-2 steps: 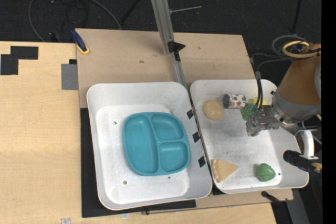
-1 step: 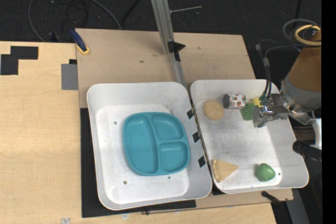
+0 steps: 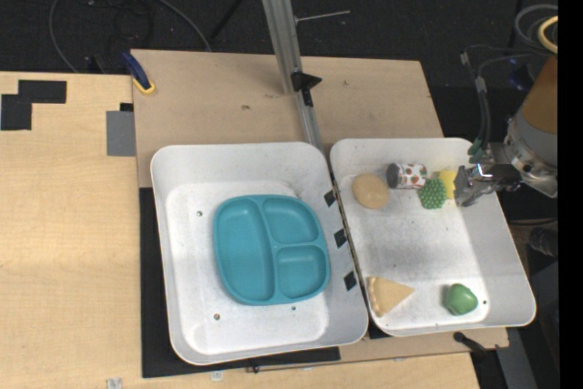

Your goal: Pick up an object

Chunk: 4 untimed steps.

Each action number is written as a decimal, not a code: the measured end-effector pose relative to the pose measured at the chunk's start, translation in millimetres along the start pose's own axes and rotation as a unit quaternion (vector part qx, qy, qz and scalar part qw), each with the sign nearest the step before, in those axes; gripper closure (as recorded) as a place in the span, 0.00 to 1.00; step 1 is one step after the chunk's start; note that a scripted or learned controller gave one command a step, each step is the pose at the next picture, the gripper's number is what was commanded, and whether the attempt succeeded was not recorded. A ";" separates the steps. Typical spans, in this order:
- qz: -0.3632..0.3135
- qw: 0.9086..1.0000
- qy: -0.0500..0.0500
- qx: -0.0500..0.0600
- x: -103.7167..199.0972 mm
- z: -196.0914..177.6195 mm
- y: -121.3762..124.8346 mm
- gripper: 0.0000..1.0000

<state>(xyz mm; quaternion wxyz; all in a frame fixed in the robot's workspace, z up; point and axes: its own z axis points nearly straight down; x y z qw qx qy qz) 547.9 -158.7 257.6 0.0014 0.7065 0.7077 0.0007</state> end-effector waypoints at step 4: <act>-0.001 1.000 0.001 0.004 221.2 9.8 26.0 1.00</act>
